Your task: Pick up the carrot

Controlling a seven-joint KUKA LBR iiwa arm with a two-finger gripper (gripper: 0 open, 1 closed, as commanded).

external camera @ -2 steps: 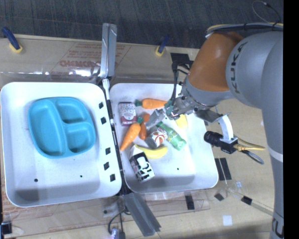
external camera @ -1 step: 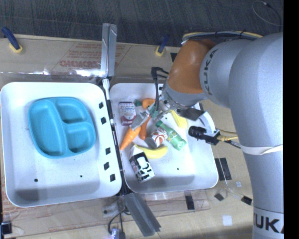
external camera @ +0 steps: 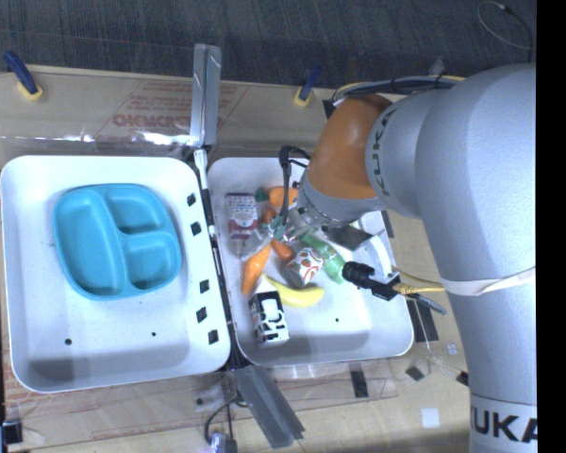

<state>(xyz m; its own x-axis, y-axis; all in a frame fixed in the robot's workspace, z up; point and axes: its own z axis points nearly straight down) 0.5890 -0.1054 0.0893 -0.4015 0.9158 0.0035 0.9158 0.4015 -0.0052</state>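
Note:
The carrot (external camera: pixel 254 268) is an orange tapered piece lying in the right bin (external camera: pixel 358 333), left of centre, pointing toward the front. My gripper (external camera: pixel 285 228) hangs low over the bin's middle, just up and right of the carrot's thick end, among clutter. Nothing can be made out as held.
Around the carrot lie a red-and-white can (external camera: pixel 241 215), an orange fruit (external camera: pixel 279 196), a green bottle (external camera: pixel 324 259), a banana (external camera: pixel 298 296) and a black-and-white can (external camera: pixel 269 319). The left bin (external camera: pixel 38 347) holds a blue divided tray (external camera: pixel 118 237). The arm covers the right bin's far right side.

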